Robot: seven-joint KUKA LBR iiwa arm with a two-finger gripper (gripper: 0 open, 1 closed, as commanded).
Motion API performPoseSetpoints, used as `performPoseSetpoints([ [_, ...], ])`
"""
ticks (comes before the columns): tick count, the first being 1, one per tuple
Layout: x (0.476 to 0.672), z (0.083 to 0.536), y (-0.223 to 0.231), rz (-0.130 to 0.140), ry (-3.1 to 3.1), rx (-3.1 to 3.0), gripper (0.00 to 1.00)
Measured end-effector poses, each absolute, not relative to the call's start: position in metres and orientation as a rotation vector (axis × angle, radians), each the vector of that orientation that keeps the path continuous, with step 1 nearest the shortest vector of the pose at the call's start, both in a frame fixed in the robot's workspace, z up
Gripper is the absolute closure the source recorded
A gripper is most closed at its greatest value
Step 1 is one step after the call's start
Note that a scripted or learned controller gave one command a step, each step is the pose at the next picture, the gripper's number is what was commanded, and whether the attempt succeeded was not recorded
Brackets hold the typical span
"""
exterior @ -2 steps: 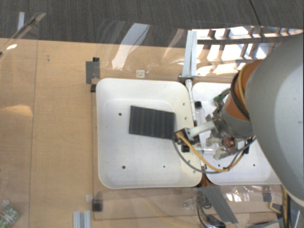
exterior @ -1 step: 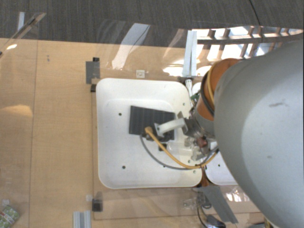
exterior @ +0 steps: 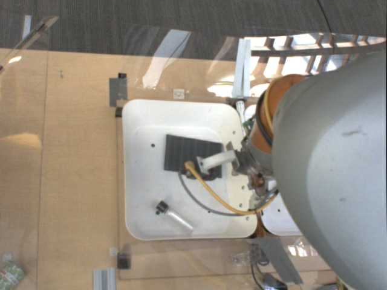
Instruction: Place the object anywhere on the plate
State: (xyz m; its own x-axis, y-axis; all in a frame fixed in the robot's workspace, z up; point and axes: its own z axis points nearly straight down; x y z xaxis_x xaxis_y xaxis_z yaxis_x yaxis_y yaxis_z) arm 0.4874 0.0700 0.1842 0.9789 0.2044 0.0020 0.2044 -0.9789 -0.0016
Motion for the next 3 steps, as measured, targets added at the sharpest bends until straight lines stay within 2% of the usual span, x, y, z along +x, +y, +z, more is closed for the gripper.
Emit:
performPoseSetpoints([
  [1, 0.489, 0.194, 0.071, -0.005, -0.33, -3.121, 1.0],
  [2, 0.487, 0.192, 0.134, -0.004, -0.409, -3.112, 1.0],
  [3, 0.49, 0.091, 0.198, -0.019, -0.555, -3.085, 1.0],
])
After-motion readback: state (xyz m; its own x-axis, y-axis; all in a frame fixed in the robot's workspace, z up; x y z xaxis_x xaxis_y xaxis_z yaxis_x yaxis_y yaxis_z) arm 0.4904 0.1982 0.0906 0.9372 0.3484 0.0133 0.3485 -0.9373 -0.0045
